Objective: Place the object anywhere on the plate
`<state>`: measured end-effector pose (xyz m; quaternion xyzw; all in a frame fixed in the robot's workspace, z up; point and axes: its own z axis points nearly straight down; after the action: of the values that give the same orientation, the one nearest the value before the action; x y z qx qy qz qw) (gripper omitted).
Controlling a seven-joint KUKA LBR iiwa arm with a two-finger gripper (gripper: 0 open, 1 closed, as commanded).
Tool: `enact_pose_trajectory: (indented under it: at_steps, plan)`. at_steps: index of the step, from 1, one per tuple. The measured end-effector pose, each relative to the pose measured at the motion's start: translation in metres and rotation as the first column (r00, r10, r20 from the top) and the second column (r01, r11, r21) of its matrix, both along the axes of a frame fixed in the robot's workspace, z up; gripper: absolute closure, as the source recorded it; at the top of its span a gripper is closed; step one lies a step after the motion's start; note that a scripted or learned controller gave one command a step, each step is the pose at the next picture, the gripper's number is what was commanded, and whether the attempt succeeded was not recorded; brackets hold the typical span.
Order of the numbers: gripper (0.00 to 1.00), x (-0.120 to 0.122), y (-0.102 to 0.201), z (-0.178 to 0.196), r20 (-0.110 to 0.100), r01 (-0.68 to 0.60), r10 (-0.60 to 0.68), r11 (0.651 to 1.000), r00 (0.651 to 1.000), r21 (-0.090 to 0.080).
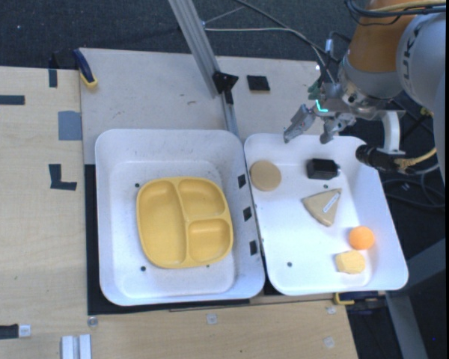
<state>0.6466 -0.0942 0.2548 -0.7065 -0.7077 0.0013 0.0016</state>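
Two shallow white bins sit side by side on the bench. The left bin [108, 200] holds a yellow plate [184, 221] with three compartments, lying flat near the bin's middle with nothing on it. The right bin [385, 275] carries the loose things: a tan round disc [266, 175] near its upper left corner, a small black block [322, 168] to the disc's right, a beige wedge [322, 206] just below the block, an orange ball [361, 238] lower and to the right, and a pale yellow chunk [350, 262] just under the ball — the two look close to touching. Which of these is the task's object cannot be told; all of them lie in the right bin, well apart from the plate. The arm [393, 36] reaches in from the upper right, and its gripper [311, 129] hangs over the right bin's far rim, above the black block and apart from it. The two fingers [294, 131] stand spread — nothing sits between them.
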Motion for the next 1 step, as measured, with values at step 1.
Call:
enact_pose_trajectory:
  at_steps: [1]
  plan:
    - [0.00, 0.0006, 0.0001, 0.0014, 0.003, 0.000, 0.000, 1.000, 1.000, 0.000]
